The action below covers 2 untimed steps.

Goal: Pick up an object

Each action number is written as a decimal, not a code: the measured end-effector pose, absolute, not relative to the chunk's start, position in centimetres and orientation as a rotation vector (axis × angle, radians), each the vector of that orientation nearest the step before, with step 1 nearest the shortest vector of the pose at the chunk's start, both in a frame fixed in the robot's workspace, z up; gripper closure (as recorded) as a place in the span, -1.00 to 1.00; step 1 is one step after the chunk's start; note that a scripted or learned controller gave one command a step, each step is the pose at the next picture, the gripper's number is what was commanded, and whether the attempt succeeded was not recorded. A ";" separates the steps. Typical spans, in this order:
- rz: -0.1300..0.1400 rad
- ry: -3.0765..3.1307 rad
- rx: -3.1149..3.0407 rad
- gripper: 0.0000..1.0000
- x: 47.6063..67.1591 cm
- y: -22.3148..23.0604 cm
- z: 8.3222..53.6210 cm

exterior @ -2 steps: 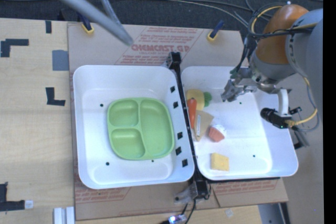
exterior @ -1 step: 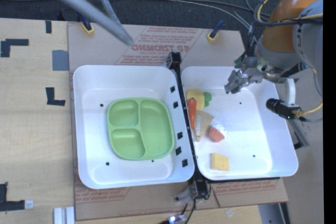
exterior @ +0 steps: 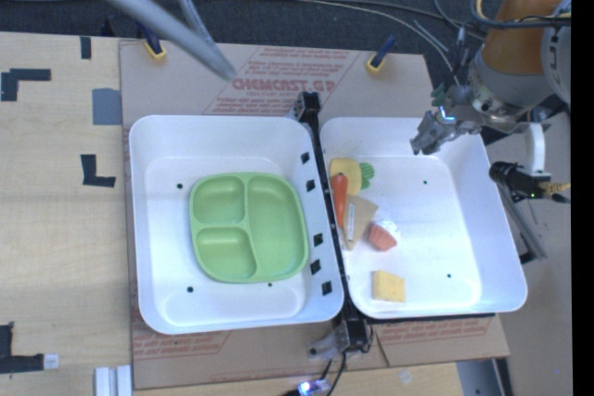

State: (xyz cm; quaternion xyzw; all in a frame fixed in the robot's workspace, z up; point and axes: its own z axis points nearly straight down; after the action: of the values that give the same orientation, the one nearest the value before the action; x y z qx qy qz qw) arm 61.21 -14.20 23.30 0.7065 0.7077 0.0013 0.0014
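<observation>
We see the gripper (exterior: pixel 429 140) over the right bin's (exterior: pixel 464 297) far edge; we cannot tell its state; the yellow block (exterior: pixel 389 287) lies near that bin's near edge; a green tray (exterior: pixel 249 226) fills the left bin (exterior: pixel 158 153).

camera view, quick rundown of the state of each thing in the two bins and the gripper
green tray: flat in the left bin, compartments bare
yellow block: lying apart from the pile, right bin
orange carrot: lying along the divider
yellow and green toy: at the carrot's top end
red and white piece: lying against the tan card
gripper: over the right bin's far edge, holding nothing visible
</observation>
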 end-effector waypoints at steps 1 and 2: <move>0.003 2.229 2.215 1.00 61.7 -8.9 24.1; 0.000 2.230 2.215 1.00 63.0 -3.2 23.7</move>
State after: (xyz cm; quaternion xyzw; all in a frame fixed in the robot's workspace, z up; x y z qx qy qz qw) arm 63.01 -3.19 23.71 0.7048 0.7094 -0.0001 -0.0007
